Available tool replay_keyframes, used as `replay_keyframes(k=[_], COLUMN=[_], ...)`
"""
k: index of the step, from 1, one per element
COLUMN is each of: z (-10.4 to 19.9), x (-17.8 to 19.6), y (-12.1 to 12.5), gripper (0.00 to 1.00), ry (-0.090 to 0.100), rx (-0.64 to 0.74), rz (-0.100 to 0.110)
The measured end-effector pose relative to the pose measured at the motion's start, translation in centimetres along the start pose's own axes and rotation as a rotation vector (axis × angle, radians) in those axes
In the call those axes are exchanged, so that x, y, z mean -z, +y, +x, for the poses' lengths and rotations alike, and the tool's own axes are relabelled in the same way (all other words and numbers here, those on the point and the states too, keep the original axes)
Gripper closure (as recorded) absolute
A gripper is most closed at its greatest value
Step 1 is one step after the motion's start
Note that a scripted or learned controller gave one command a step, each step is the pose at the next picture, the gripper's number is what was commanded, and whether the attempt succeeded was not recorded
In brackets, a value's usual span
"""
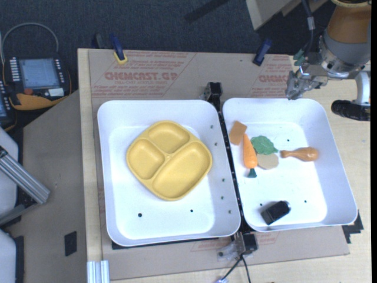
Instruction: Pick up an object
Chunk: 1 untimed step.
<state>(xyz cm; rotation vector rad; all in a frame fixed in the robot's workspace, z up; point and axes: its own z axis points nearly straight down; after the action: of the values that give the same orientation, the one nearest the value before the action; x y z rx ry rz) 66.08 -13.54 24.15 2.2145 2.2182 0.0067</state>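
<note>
In the right bin (pixel 330 175) lie an orange carrot (pixel 250 152), a tan wedge (pixel 237 132), a green leafy piece (pixel 263 144), a beige disc (pixel 268 162), a brown drumstick-shaped piece (pixel 300 154) and a black block (pixel 275 211). My gripper (pixel 296 87) hangs above the far rim of the right bin, up and to the right of those objects, with nothing seen held in it. The left bin (pixel 115 211) holds a yellow divided plate (pixel 169 159).
The two bins sit on a cardboard sheet (pixel 177 69) clamped at the back by blue clips (pixel 119 49). A pendant with a screen (pixel 36 75) lies off the bench at the left. Metal framing (pixel 23 175) runs along the left edge.
</note>
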Motion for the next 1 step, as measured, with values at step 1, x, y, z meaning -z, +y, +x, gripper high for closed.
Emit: replay_keyframes(k=[1], z=[-0.01], x=[3.01], y=[0.12], gripper=[1.00], ry=[0.000], rx=[0.000], rz=[0.002])
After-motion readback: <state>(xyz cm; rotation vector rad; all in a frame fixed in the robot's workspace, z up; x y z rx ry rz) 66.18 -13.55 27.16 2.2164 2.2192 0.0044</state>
